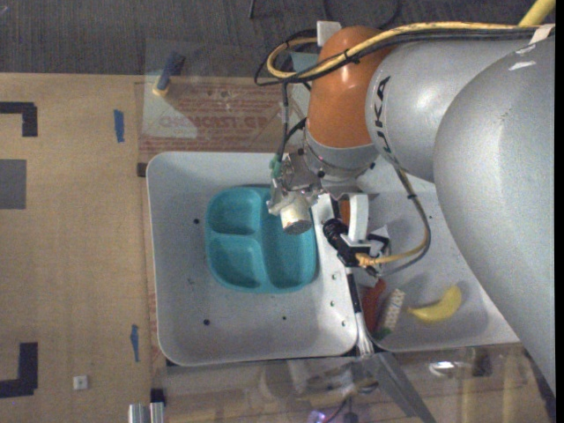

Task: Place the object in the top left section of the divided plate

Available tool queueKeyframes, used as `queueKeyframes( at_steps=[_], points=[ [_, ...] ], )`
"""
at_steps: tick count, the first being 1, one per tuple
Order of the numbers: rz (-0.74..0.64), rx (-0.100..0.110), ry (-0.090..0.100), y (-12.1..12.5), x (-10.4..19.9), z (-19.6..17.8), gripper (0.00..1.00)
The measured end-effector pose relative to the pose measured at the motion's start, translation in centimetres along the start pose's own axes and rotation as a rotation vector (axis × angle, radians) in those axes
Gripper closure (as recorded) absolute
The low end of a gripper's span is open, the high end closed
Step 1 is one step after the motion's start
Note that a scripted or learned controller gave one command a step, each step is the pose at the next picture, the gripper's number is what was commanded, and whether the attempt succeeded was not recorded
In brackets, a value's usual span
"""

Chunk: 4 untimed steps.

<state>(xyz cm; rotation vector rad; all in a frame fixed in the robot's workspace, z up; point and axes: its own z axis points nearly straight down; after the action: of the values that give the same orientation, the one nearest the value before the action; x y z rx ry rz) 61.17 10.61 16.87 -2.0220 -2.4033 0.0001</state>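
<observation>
Grey arm (458, 130) with orange band (339, 86), in from the view's right. Pincer (295, 211) poised over the upper right corner of a teal plastic divided plate (247, 254). Cannot tell whether open or closed; tip blurred, seen from above. Nothing seen gripped.

Down-left of the pincer: most of the plate, three sections, lying flat in the left shallow white bin (176, 236). Two smaller sections well to the pincer's left, the long one just below it. No object seen in any section.

Right of the pincer and lower: right shallow white bin (467, 333), partly hidden under the arm. In it, a yellow curved banana (438, 306), well apart from the pincer. Nearer the pincer, beside the wall between the bins, a dark red object (374, 300), shape unclear, touching or just beside a small white dotted piece (393, 307). Cannot tell which of these is the task's object.

Far left of the pincer: bare tan bench (70, 236), blue tape strip (119, 126).
</observation>
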Motion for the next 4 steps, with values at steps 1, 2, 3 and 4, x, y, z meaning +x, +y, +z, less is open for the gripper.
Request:
queueKeyframes(
  at_steps=[1, 2, 3, 4],
  points=[
    [-0.034, 0.001, 0.0, -2.1, 7.3, -0.5, 1.0],
    [-0.049, -0.002, -0.001, -1.8, 3.7, -2.2, 1.0],
    [-0.049, -0.002, 0.0, -1.8, 3.7, -2.2, 0.0],
    [-0.029, 0.001, 0.0, -4.9, 3.2, -1.2, 0.0]
  ],
)
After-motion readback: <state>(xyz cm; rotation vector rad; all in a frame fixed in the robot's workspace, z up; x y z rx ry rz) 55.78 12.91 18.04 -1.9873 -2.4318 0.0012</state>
